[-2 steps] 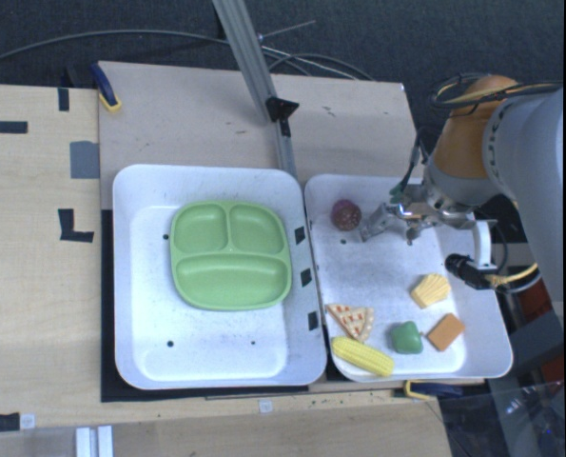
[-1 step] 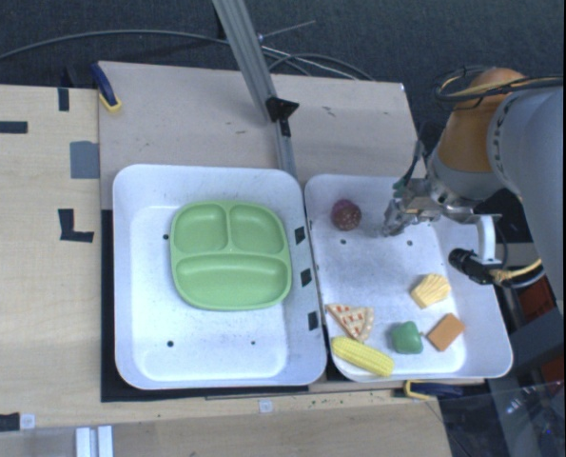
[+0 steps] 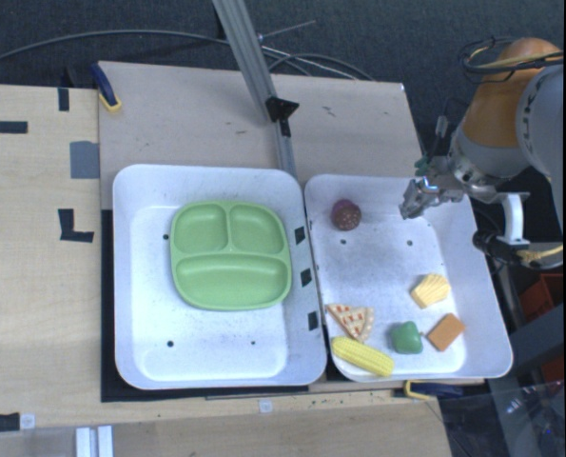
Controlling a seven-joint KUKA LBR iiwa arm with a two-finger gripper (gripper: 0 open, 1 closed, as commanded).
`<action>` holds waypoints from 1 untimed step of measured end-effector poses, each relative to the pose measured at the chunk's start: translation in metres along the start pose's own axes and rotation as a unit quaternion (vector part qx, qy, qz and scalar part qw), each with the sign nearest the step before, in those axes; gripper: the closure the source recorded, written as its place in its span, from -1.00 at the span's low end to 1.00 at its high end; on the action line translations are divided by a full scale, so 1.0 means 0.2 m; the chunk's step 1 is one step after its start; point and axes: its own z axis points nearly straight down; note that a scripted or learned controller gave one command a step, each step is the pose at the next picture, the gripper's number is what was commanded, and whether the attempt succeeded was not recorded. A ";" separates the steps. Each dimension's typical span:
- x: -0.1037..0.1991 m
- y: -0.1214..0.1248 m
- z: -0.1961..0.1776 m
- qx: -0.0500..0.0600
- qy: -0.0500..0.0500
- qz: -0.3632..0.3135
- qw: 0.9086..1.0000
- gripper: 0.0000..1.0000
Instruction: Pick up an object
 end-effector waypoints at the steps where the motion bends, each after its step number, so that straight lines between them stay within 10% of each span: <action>1: 0.02 -0.03 -0.24 0.000 0.000 0.000 1.000 1.00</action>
